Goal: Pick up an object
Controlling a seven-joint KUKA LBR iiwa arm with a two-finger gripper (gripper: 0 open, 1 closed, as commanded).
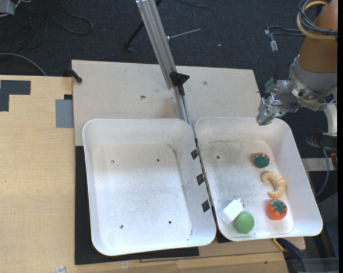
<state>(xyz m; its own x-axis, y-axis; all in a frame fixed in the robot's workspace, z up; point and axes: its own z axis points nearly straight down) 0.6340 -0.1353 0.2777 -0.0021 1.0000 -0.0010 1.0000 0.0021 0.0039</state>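
The right bin (234,131) holds a small dark green and red object (261,160), a tan curved croissant-like piece (275,183), a red tomato with a green top (277,209), a green ball (244,222) and a white block (231,210) touching the ball. My gripper (265,116) hangs over the bin's far right corner, above and behind the green and red object. Nothing is seen between its fingers.
The left bin (97,152) sits beside the right one, split by a divider with black clips (198,178). A slanted aluminium post (160,44) rises behind the bins. A wooden bench top (29,169) lies to the left.
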